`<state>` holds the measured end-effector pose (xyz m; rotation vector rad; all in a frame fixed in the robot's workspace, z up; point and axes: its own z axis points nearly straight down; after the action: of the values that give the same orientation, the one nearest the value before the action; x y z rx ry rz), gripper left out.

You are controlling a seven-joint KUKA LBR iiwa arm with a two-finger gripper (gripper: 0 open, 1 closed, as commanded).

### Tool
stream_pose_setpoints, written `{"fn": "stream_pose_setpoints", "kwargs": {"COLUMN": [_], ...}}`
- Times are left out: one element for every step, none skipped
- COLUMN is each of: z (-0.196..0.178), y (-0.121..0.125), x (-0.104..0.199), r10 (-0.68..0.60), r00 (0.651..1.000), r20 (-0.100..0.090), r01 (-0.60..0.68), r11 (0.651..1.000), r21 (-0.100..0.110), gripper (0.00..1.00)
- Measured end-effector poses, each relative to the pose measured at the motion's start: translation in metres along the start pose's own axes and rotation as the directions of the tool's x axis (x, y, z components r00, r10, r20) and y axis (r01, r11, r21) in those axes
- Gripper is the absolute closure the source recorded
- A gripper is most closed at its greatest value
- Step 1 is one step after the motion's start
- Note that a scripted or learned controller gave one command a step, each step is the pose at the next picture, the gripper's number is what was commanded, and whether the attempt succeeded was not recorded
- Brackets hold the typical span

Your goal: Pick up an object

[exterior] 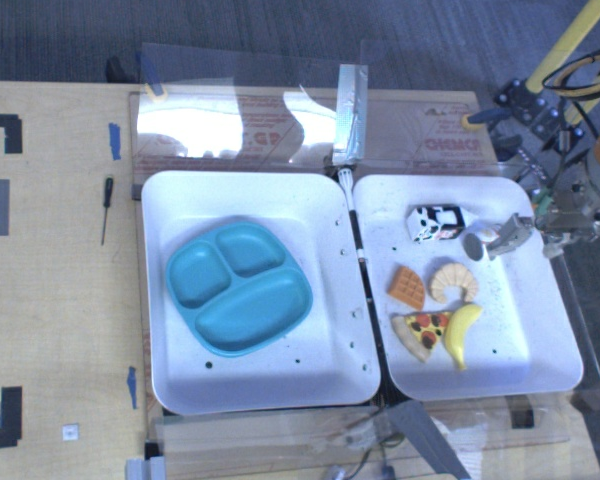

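The right bin [540, 363] holds several toy foods. A black-and-white cow toy [436, 222] lies near its back. A brown waffle [407, 287] and a tan croissant [453, 281] sit mid-bin. In front of them are a pizza slice [421, 330] and a yellow banana [460, 333], side by side and touching. My gripper [492, 239] reaches in over the bin's right rim, low, just right of the cow toy and above the croissant. I see nothing held in it.
The left bin [170, 368] holds a blue divided plate [239, 286]. A clear plastic sheet and a metal post [350, 113] stand behind the bins. Cables and a yellow pole [575, 33] crowd the upper right. A screwdriver [106, 208] lies on the bench at left.
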<state>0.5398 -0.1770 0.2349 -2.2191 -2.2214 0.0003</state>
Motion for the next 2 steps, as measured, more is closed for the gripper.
{"fn": "stream_pose_setpoints", "kwargs": {"z": [0.097, 0.124], "y": [0.047, 0.117], "x": [0.025, 0.056], "r10": [-0.225, -0.082], "r00": [0.974, 0.997], "r20": [-0.003, 0.012], "r01": [0.225, 0.082], "r11": [0.974, 0.996], "r21": [0.006, -0.037], "gripper": [0.0, 0.0]}}
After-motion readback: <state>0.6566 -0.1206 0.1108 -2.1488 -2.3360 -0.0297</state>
